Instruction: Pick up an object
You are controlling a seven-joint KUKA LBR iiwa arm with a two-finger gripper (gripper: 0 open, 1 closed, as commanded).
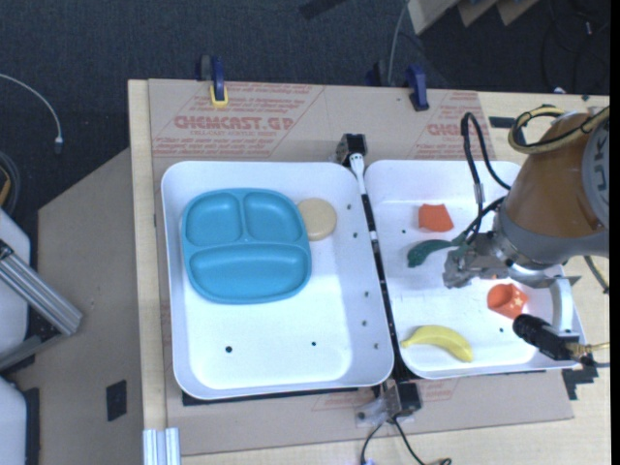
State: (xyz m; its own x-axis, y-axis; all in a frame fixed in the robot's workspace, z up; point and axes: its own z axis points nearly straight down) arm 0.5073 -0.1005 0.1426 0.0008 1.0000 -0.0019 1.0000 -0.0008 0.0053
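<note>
**Arm over the right bin, gripper low among four small objects**

The bench (291, 114) is a brown board carrying two white bins side by side. The left bin (281, 356) holds a blue divided plate (247, 245) in its upper left part, with a round tan disc (318, 218) just beside the plate's upper right corner.

The arm (562, 197), grey with an orange band, reaches in from the right over the right bin (392, 187). Its gripper (463, 267) sits low in the middle of that bin; whether the jaws are apart or together cannot be told from this angle, and nothing is visibly caught between them.

Four loose objects lie in the right bin. A yellow banana (439, 342) rests near the front wall. A dark green piece (424, 252) lies just left of the gripper, close to touching it. An orange block (435, 218) lies above that, towards the back. A smaller orange-red object (505, 299) sits just right of the gripper, partly under the wrist.
</note>
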